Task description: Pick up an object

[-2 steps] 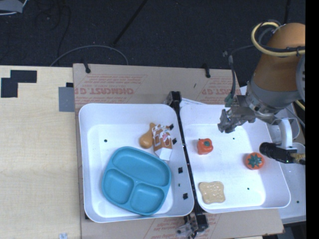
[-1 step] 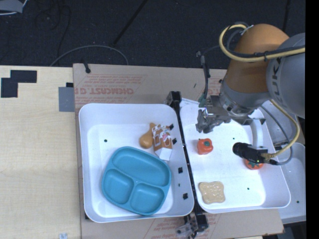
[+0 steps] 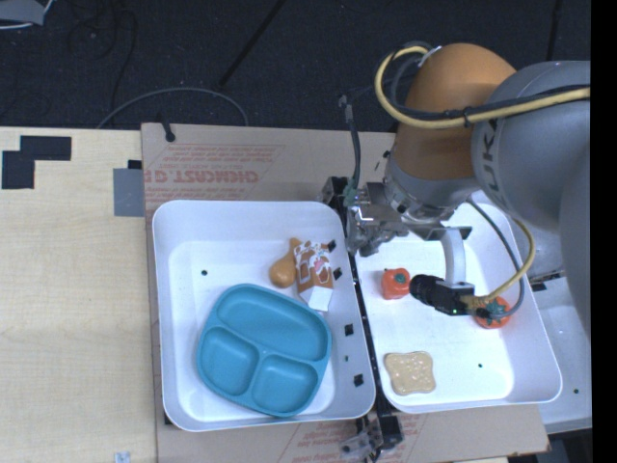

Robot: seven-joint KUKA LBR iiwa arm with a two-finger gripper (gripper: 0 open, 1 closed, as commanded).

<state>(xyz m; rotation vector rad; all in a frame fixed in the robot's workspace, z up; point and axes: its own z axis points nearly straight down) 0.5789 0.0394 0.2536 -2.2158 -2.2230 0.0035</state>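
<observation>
**Bench crowded at the bin divide: a grasp here may catch a wall, not a toy**

Pale wooden bench [image 3: 67, 287] carries a cardboard sheet [image 3: 241, 167], and on it sit the left bin [image 3: 178, 249] and the right bin [image 3: 525, 369], their inner walls touching. The gripper [image 3: 369, 222] hangs over that shared wall, at about 11 o'clock of the right bin. The wrist hides it from above, so I cannot tell how wide it stands, and nothing can be seen in its hold.

The nearest candidates lie on either side of it. A small orange-red toy [image 3: 394, 283] sits in the right bin, near the gripper's 5 o'clock. A brown-and-white toy [image 3: 310, 264] lies in the left bin, near its 8 o'clock, just beside a blue divided plate [image 3: 262, 350].

My main worry is a straight descent from here. It would likely land on the bin rims, jolting both bins and closing on nothing.

Going left risks a clash with the plate's edge. Going right, the rounded toy may roll away from a glancing touch.

A toast slice [image 3: 410, 372] at 6 o'clock lies flat, so it looks hard to get under.
</observation>
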